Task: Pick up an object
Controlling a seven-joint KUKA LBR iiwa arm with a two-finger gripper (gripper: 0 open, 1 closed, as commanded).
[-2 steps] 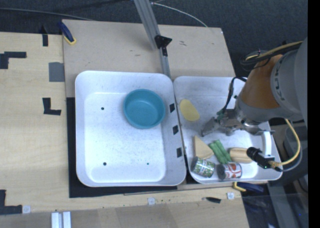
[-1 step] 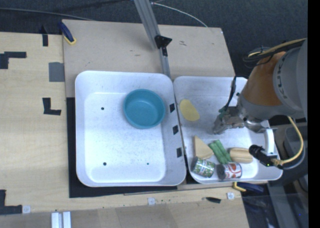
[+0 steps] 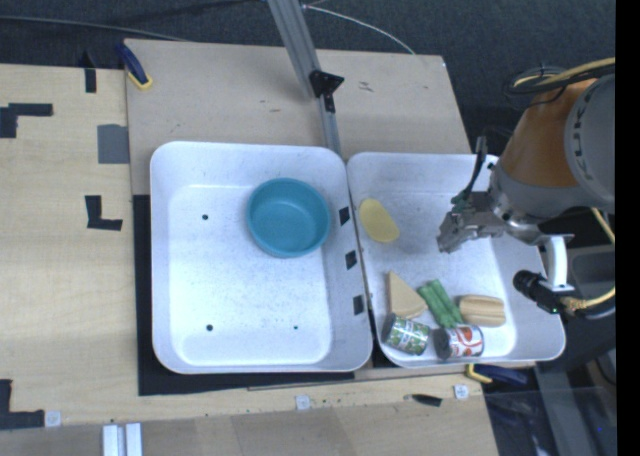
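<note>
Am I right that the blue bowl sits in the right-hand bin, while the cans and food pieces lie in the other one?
Not quite: the camera view shows the blue bowl in the left bin. The cans and food pieces lie in the right bin.

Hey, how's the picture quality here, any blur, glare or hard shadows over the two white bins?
Camera view: soft, even light, no strong glare on the left shallow white bin; the round blue bowl reads clearly; the pincer over the right shallow white bin looks slightly blurred; the small items clustered at that bin's near edge are low in detail.
</note>
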